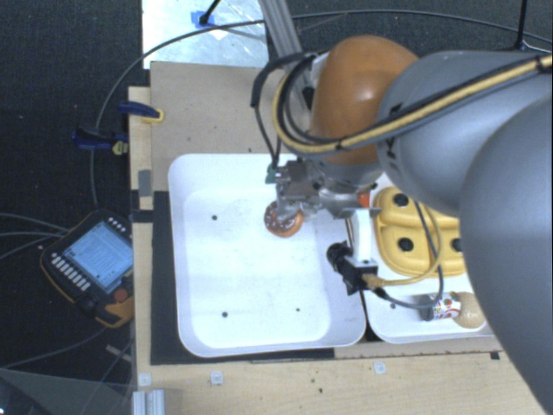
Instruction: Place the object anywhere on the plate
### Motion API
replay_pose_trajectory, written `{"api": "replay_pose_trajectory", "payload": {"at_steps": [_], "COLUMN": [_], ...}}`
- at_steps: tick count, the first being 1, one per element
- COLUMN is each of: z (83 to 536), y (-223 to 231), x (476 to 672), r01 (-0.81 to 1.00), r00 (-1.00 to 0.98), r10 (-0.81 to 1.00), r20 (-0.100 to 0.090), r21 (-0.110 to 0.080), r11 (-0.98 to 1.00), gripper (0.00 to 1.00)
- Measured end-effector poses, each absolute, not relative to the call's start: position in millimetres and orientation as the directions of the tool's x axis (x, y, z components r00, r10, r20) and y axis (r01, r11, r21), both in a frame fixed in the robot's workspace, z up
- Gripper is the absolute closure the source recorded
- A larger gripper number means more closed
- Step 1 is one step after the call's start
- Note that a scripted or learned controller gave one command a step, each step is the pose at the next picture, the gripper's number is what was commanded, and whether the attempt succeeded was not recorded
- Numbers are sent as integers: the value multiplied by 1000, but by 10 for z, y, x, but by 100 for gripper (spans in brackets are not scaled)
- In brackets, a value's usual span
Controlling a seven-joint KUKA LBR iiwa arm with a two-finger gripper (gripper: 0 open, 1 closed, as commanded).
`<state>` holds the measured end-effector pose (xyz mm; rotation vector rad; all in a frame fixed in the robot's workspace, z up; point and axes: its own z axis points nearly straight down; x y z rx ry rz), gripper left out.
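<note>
Tan bench board (259,379) is seen along the near edge, bearing the two white bins. At the near right, a small pale object with a red-marked band (454,308) lies in the right bin (406,331), beside a black cable connector (347,269) that hangs over the divide between the bins. Further in, a yellow moulded item (413,236) with several hollows is seen in the right bin, partly covered by the grey arm (484,145). To the left, off the bench, a handheld pendant with a lit screen (93,262) rests on the dark floor. The left bin (216,309) is bare white over most of its floor. Near its far right part, the gripper (285,214) is lowered close to the floor, with a small round brown-orange object (283,224) seen at its tip; whether the object is between the fingers cannot be told. Above it, the orange band (359,85) is seen. At the far left, blue clamps (112,137) grip the board's edge.
</note>
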<state>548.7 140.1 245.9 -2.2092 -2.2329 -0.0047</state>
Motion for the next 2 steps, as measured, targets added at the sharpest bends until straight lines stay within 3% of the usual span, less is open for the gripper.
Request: {"api": "replay_pose_trajectory", "payload": {"at_steps": [1,2], "z": [2225,2235], "y": [1931,1899], "x": [5388,5397], "r01": [1000,1000], "r00": [-10,-5], "r10": [1000,1000], "r20": [2,1], "r21": [-2,-1], "r11": [10,5], "gripper": [100,0]}}
